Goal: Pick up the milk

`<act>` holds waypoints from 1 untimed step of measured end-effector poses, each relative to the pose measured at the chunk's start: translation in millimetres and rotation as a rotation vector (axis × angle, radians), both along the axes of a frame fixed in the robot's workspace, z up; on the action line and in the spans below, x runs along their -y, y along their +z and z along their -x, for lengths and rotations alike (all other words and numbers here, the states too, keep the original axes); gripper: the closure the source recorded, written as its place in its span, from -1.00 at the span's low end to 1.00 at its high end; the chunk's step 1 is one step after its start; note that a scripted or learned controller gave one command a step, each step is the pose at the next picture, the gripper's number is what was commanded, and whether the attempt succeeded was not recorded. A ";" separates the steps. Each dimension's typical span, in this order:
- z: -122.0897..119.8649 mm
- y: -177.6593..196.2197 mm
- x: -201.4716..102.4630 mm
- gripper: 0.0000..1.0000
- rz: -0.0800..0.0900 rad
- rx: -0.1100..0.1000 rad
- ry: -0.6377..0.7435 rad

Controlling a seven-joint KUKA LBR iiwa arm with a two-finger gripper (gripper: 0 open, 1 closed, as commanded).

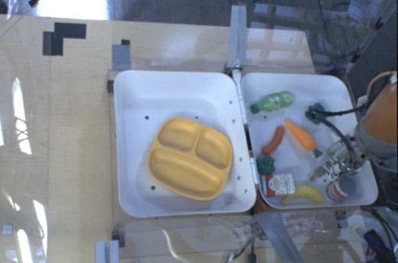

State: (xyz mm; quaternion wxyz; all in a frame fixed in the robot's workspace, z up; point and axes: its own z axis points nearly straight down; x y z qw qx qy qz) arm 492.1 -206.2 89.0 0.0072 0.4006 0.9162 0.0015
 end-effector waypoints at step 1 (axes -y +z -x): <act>-2.7 11.2 -0.4 1.00 0.001 0.007 0.000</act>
